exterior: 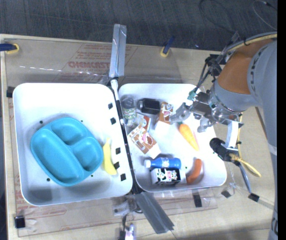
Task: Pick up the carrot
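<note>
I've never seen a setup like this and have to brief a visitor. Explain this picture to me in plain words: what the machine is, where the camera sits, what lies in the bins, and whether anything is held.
One camera sits above the bench and looks down at a slant. The grey machine with the orange band is a robot arm reaching in from the picture's right. At its tip is a two-finger gripper, poised over the right bin.

That bin holds the carrot, lying just below the gripper, plus a milk carton, a blue-capped white bottle, a reddish sausage-shaped item, a printed packet and a dark object.

The left bin holds a blue divided plate and a banana by its right wall.

I see nothing between the fingers; the carrot lies in the bin, not yet picked up.
</note>
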`<state>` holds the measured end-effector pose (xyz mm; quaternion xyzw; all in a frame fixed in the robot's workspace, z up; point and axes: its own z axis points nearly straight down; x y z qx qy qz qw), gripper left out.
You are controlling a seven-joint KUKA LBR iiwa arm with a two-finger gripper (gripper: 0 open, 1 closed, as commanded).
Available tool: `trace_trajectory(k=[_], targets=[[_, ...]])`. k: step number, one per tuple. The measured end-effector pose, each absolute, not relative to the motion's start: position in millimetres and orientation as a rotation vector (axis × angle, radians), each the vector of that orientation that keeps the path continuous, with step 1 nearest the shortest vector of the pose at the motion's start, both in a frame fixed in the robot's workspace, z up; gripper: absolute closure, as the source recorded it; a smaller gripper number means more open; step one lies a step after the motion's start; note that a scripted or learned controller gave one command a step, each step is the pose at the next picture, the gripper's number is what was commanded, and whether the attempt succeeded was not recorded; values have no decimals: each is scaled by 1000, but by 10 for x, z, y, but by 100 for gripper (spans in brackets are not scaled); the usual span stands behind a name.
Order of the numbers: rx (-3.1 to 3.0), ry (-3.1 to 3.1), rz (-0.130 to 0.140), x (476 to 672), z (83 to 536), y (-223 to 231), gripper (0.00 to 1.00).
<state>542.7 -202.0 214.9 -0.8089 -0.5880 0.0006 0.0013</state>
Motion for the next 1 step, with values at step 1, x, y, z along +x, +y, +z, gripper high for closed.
trace_trajectory(k=[1], targets=[[-2509, -1884, 5, 5411, 1779, -2017, 0]])
